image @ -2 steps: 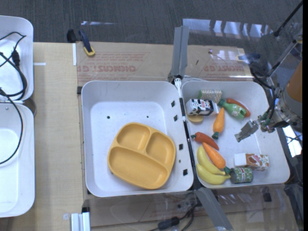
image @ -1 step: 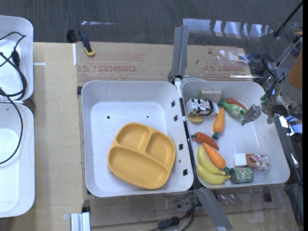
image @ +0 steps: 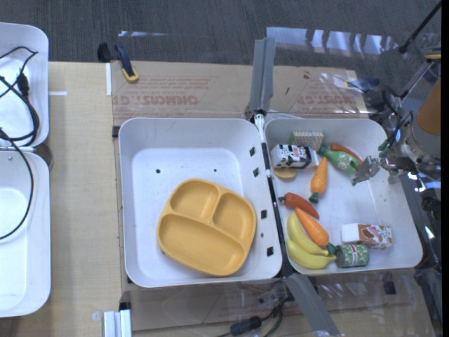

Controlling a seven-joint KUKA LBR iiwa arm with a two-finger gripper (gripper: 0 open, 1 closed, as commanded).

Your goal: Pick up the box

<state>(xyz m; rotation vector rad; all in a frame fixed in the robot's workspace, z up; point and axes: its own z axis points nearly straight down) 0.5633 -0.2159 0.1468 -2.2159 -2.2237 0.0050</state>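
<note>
Nearest, the box [image: 368, 235] lies flat by the right bin's [image: 393, 209] front right corner, untouched. Above that bin's right edge the gripper [image: 373, 168] hovers, fingers seemingly spread and empty, probably poised to descend.

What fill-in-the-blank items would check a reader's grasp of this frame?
1. The yellow divided plate lies in the ____ bin.
2. The box lies near the right bin's ____ corner, beside a green can.
3. The bananas touch a ____ lying across them.
4. The end effector is above the right bin's ____ edge.

Missing words: left; front right; carrot; right
</note>
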